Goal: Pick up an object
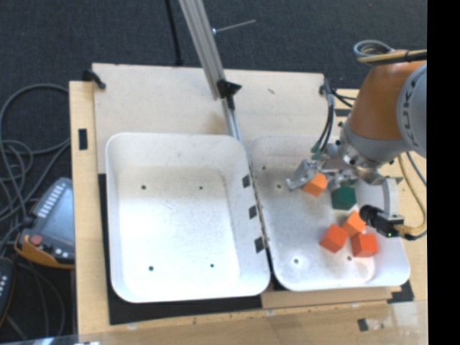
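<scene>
High slanted overhead view of both bins [180, 146]

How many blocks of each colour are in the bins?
Orange blocks: 4, at and
Green blocks: 1, at
Total: 5, all in the right bin. The left bin holds 0.

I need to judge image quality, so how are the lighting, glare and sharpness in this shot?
Camera view: even, bright light; the white bins look slightly washed out, with a small bright patch by the red blocks; shadows are faint; the whole picture is soft, and the hand is blurry.
</scene>
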You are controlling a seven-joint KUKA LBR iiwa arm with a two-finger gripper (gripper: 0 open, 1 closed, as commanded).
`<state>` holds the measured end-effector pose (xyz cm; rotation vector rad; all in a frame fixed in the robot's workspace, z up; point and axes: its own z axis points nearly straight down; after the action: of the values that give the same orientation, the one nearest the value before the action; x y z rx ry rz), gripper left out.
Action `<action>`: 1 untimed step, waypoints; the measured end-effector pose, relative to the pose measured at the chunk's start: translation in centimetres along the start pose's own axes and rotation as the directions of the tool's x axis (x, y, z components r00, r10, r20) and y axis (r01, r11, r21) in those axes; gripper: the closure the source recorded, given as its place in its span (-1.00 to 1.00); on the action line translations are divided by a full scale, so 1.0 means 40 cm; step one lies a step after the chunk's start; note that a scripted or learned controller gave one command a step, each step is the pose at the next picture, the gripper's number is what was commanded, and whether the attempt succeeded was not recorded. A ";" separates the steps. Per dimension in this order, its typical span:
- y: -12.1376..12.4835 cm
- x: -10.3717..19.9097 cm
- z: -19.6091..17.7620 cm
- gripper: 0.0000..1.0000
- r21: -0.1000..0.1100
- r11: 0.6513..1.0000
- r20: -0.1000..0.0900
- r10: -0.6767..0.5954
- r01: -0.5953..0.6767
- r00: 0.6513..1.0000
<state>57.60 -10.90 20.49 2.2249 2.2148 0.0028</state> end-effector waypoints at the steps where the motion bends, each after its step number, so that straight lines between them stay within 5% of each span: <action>1: 0.151 -0.104 0.206 -1.00 -0.003 1.000 0.006 -0.005 0.005 1.000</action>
<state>63.65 -15.11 12.27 2.2148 2.2151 -0.0007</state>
